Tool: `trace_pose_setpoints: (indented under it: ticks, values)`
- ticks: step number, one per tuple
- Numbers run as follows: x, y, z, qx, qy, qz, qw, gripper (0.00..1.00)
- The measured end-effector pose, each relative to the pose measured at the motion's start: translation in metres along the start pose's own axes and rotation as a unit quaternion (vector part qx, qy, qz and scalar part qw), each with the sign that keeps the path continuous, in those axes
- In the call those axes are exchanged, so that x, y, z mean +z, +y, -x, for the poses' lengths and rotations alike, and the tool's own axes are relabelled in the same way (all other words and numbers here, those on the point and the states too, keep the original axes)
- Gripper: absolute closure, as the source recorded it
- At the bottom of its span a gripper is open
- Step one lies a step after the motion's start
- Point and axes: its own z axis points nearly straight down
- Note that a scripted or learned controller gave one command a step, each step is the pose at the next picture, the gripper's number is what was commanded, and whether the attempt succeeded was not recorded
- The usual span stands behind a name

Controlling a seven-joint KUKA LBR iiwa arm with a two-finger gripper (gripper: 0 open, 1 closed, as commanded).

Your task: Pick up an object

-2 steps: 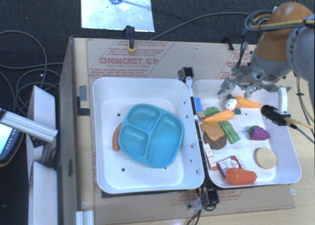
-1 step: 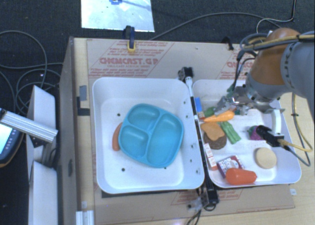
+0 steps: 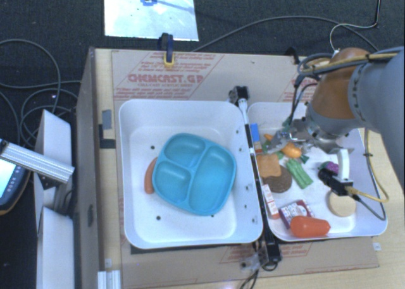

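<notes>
Two shallow white bins sit side by side on my bench, seen from above at a slant. My left bin (image 3: 136, 174) holds a blue divided plate (image 3: 193, 172) lying flat near its middle, with a toy sausage (image 3: 149, 176) tucked just beside the plate's left rim. Bare white floor runs all round the plate, widest along the back and left walls.

My right bin (image 3: 370, 227) is crowded. Near its back left corner I see the gripper (image 3: 285, 142), low over the clutter, right beside an orange piece (image 3: 292, 151); I cannot tell whether its fingers are spread or closed, or whether anything sits between them. The grey arm (image 3: 373, 95) comes in from the right, covering the bin's back right corner.

In front of the gripper lie a brown toast slice (image 3: 268, 166), a dark round cookie (image 3: 279, 181) and a green strip (image 3: 299, 173), all close together. Along the front wall rest a small red packet (image 3: 293, 209) and a red-orange carrot (image 3: 309, 226), nearly touching. A pale disc (image 3: 340, 205) lies near the right wall, with a little bare floor around it.
</notes>
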Motion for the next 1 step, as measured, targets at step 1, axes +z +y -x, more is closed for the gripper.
trace_pose_setpoints:
  ticks: [1]
  values:
    - [-0.0099, 0.0002, -0.0002, 0.000, 0.000, 0.000, 1.0000, 1.00]
